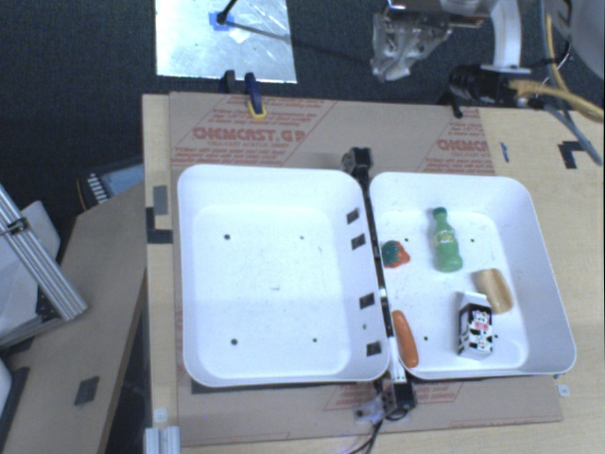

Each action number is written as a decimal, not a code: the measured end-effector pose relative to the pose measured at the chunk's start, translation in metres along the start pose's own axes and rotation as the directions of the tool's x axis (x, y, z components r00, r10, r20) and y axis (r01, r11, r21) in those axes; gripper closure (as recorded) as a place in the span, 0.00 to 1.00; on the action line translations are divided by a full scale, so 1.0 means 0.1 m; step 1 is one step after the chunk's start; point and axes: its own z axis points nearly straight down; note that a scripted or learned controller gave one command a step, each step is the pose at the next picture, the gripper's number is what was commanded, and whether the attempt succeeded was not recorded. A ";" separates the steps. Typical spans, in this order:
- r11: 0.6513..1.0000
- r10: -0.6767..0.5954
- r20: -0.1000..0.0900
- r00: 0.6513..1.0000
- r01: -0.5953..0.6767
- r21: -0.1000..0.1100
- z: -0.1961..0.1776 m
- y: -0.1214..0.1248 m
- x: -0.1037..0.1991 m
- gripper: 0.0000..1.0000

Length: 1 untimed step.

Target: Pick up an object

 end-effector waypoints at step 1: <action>1.000 -0.002 -0.001 1.000 0.002 0.009 0.15 0.28 0.63 1.00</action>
